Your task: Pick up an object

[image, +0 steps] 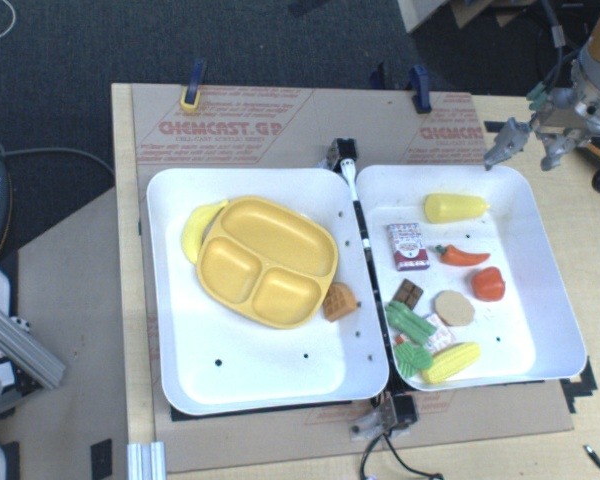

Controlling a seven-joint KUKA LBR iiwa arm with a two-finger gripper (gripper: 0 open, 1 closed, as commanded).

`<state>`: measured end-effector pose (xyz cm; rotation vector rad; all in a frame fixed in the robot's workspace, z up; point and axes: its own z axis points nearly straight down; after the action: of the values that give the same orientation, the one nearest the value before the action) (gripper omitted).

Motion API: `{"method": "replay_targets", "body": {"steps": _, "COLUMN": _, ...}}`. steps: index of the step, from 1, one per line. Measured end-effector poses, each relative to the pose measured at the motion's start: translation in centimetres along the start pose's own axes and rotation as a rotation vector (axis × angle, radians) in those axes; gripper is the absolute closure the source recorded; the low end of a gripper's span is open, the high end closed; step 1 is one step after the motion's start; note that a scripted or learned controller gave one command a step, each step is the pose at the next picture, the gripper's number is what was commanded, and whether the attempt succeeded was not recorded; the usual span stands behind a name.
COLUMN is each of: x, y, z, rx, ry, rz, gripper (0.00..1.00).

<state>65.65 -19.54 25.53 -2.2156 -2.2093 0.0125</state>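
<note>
Hovering over the bench's far right corner, the metal pincer (528, 148) is spread, grasping nothing. Glossy plastic foods lie in the right bin (550, 258): a smooth yellow lemon (455, 207), a round red tomato (488, 284), a ribbed corn cob (451, 361).

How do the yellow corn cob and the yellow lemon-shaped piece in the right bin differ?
The corn cob lies at the right bin's near edge, tilted, touching the green pieces; the lemon-shaped piece lies near the far edge, level and apart from its neighbours. The corn cob looks ridged and has a green end, while the lemon-shaped piece is smooth and plain. Both are yellow, elongated toy foods, and neither is under the gripper.
</note>
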Motion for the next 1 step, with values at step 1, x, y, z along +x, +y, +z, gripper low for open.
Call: {"method": "replay_targets", "body": {"steps": 1, "x": 0.05, "y": 0.22, "z": -0.92, "rx": -0.014, "ry": -0.003, "rz": -0.003, "gripper": 0.00}}
